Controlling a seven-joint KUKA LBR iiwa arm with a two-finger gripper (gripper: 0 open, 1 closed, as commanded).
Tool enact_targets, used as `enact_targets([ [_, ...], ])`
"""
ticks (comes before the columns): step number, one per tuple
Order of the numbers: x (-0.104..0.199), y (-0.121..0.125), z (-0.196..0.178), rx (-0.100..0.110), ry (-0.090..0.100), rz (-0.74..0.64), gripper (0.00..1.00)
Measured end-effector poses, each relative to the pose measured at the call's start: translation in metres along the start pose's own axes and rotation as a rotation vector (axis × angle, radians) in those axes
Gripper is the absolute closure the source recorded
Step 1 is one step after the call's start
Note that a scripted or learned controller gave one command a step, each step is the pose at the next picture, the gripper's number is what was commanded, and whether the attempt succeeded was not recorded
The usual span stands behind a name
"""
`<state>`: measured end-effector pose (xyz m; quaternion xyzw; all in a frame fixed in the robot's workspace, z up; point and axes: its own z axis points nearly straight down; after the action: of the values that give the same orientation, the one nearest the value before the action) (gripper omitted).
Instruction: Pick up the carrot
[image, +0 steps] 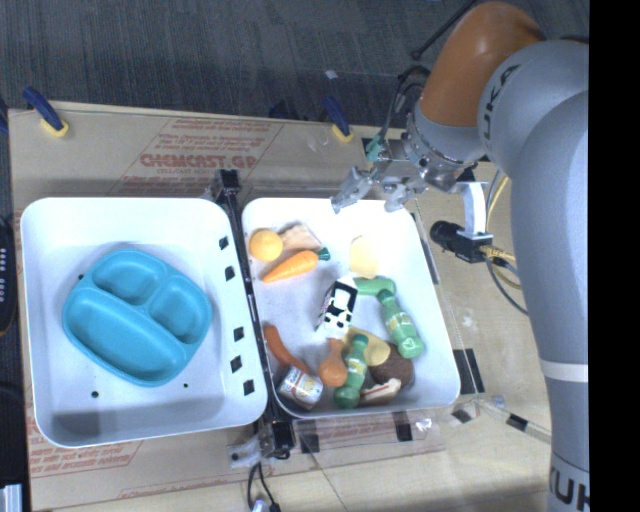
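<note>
Carrot (290, 266): an orange toy vegetable of tapered form, lying flat on the floor of the right-hand bin (425, 290), in its upper-left part. Its long axis runs at a slight slant, the narrow tip pointing down and left toward the bin's left wall, the thick end up and right. A small dark green tuft caps the thick end. Nothing holds it. Just above its tip sits a round yellow-orange fruit (265, 244), apparently touching it, though contact cannot be confirmed at this resolution. A pale tan item (299, 238) lies just above the carrot's thick end. The floor below it is bare white.
</note>
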<state>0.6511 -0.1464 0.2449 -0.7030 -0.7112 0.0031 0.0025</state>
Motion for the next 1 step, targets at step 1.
enact_targets([
  [1,0.0156,0.0029,0.1463,0.013,0.000,-0.100,0.00],
])
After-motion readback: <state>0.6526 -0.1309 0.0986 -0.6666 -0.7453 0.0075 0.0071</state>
